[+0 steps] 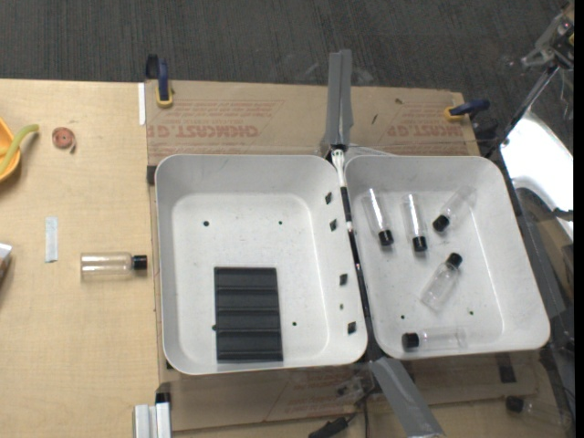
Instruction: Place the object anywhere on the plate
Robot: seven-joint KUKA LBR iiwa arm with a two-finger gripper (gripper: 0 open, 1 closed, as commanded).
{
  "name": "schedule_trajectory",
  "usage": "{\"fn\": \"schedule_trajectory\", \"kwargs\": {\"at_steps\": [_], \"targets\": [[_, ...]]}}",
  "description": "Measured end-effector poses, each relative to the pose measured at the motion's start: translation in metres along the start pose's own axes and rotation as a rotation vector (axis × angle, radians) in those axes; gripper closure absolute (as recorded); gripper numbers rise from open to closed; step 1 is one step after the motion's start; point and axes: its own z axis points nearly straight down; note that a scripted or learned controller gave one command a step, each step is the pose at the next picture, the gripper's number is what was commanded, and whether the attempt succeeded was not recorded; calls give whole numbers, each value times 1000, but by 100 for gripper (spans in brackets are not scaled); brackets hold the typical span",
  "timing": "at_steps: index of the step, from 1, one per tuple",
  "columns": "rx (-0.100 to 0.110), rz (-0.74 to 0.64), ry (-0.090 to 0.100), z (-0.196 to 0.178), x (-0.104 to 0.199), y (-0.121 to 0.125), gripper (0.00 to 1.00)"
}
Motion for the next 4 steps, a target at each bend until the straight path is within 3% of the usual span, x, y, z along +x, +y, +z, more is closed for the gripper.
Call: {"fn": "schedule_trajectory", "kwargs": {"at_steps": [1,2,3,4], "targets": [[0,110,1,-1,-58,25,0],[-1,278,1,-1,25,-57,0],[-1,420,2,-1,9,-14,0],[0,418,0,0,-59,24,0]]}}
